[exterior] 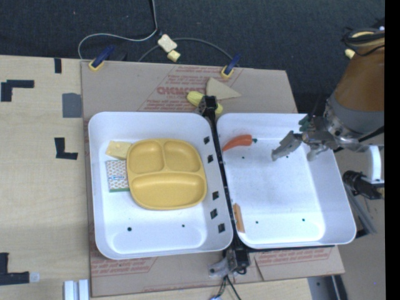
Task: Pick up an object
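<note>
The tabletop (37,186) is pale wood with black tape marks, and a brown cardboard sheet (181,86) lies on it under the two white bins. The left bin (106,230) and the right bin (312,224) sit side by side, touching along a dark divider that runs between them.

The grey arm (359,86) with its orange band comes in from the right and hangs over the right bin's upper right corner. Its gripper (299,145) sits above the bin's bare floor; the fingers (284,147) are spread apart and nothing lies between them.

A yellow compartment tray (165,174) fills the middle of the left bin, lying flat. Just to its left, touching its rim, are a pale yellow sponge-like piece (117,149) and, below that, a small patterned packet (116,175).

In the right bin an orange carrot-shaped object (237,142) lies near the upper left corner, close to the divider and well apart from the fingers. A thin orange stick (239,217) lies along the lower left wall of the same bin.

A black cable (150,11) runs over the dark floor beyond the tabletop.
</note>
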Robot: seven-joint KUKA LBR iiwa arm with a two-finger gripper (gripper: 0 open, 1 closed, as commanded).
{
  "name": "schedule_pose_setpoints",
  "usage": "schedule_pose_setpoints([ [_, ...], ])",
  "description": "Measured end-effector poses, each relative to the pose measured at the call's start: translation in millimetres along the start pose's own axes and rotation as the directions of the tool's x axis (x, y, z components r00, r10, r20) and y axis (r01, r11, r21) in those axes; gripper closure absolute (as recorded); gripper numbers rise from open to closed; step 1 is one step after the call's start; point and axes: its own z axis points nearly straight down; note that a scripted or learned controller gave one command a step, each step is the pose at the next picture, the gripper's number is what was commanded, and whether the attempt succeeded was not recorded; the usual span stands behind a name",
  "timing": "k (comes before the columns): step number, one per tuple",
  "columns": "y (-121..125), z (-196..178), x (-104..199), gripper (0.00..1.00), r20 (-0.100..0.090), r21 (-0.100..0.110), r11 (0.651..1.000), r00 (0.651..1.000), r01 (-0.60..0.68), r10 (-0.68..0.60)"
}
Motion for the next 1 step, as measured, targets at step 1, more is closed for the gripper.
schedule_pose_setpoints([
  [1, 31.5, 169.9, 28.4, 0.0, 0.005, -0.007, 1.0, 1.0, 0.002, -0.002],
])
